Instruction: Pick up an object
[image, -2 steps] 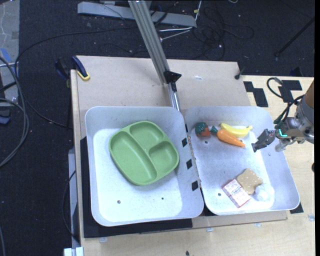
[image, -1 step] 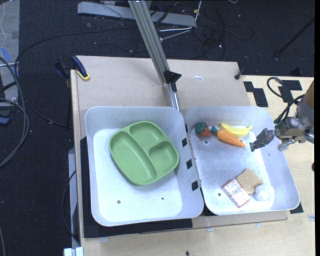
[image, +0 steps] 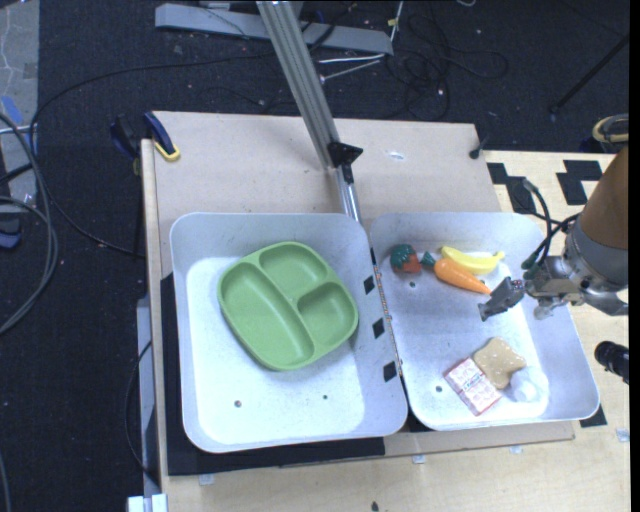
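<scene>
I'd lower the gripper (image: 497, 302) straight onto the orange plastic carrot (image: 462, 277) by the right white bin's (image: 560, 405) far edge (fingers' spread I cannot tell), closing across its width.

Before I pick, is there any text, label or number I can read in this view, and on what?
No text can be read.
Small red and white packet in the right bin: printed pattern, too blurred to read.
Black and white marker patches on the bench: shapes, no legible characters.
</scene>
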